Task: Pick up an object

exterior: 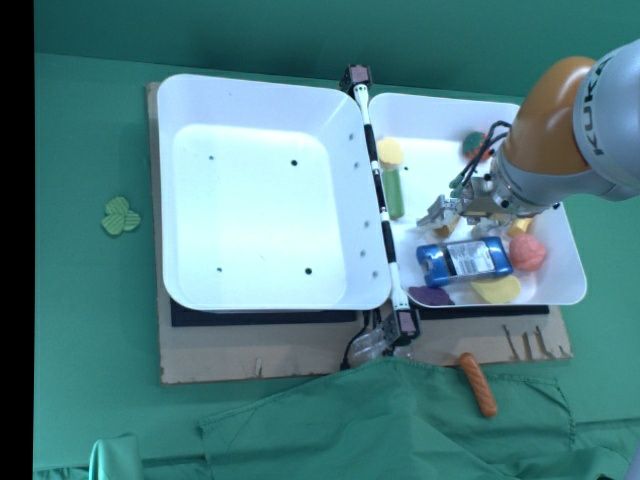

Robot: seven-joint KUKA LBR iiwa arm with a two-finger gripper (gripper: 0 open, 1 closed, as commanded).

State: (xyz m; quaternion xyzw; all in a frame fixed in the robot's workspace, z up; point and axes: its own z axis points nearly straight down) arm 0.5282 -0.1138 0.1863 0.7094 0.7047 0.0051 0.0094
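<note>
My arm (pixel 590 118) is grey with an orange band above the wrist, and both bins, left (pixel 262 98) and right (pixel 560 268), are white on a green bench cover (pixel 80 368) over a brown cardboard sheet (pixel 240 363). In the right bin I read a blue packet (pixel 464 259) with a white label, a pink-red lump (pixel 527 252), a yellow piece (pixel 497 290), a purple piece (pixel 431 295), a green stick (pixel 394 190) with a yellow top (pixel 389 151), and a green-and-red item (pixel 474 145). Outside the bins lie a pale green leaf shape (pixel 120 216) and an orange stick (pixel 479 384).
</note>
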